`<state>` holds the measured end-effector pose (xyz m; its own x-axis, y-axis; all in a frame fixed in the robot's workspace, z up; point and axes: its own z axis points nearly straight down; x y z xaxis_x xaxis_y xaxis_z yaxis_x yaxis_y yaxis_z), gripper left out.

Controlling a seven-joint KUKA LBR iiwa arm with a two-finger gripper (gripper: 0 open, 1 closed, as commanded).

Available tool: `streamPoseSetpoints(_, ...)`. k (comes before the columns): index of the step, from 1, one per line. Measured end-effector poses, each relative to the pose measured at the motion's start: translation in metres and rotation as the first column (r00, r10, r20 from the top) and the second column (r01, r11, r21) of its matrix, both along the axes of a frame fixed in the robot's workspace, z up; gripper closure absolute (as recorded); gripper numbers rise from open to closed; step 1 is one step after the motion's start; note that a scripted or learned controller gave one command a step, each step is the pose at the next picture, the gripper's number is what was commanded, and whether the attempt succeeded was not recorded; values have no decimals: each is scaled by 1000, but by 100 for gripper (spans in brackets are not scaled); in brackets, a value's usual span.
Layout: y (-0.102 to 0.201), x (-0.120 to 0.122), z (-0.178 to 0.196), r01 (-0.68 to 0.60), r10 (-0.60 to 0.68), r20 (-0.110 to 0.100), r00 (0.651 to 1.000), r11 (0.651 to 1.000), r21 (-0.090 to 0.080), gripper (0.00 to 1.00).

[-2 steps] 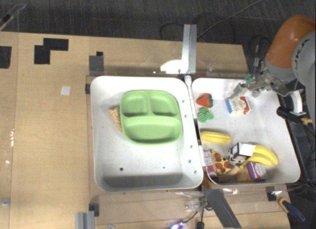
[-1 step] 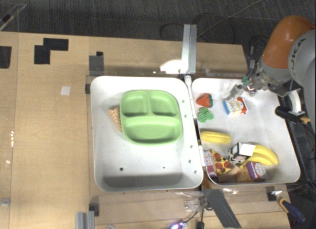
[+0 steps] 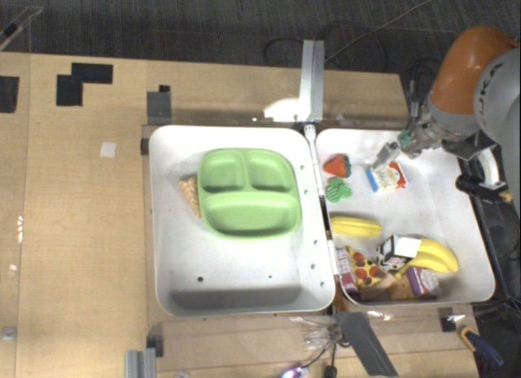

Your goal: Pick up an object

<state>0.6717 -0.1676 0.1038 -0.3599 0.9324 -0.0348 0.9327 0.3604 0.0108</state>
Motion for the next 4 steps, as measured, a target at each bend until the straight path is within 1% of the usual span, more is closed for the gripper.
streamPoseSetpoints(1, 0, -5, 0, -89, 89, 5, 996, 996, 3, 0)
streamPoseSetpoints(2, 4, -3, 0, -310, 310, -25, 950, 951, -2, 0)
streamPoseSetpoints(3, 45, -10, 0, -193, 193, 8, 981, 981, 10, 0)
streamPoseSetpoints(4, 43, -1, -1, -116, 117, -12, 993, 993, 29, 0)
